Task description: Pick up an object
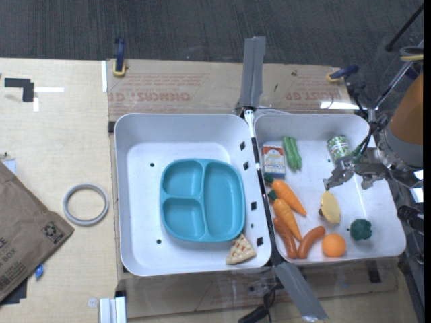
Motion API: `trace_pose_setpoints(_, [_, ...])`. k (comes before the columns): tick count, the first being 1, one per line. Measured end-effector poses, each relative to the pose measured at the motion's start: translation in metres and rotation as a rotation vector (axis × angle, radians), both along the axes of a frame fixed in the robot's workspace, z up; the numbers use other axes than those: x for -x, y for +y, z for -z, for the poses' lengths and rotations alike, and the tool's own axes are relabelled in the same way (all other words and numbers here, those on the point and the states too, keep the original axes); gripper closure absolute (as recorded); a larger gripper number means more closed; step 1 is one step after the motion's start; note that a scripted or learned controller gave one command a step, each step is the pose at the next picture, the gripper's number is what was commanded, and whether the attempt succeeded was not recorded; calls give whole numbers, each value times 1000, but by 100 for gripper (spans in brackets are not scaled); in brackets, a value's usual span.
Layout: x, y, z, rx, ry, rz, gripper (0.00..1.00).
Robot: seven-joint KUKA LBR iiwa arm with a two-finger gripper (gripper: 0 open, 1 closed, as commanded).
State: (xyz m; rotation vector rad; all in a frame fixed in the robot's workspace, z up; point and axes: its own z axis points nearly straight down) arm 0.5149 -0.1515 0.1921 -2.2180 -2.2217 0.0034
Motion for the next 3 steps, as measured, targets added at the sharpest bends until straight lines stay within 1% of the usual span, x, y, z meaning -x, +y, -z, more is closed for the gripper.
trace_pose_setpoints(1, [-38,45,100,1,-2,-46,0])
trace_pose_setpoints(2, [38,-5,101,0,-2,-171,0])
trace_pose_setpoints(3, [37,-11,75,0,-3,-2,0])
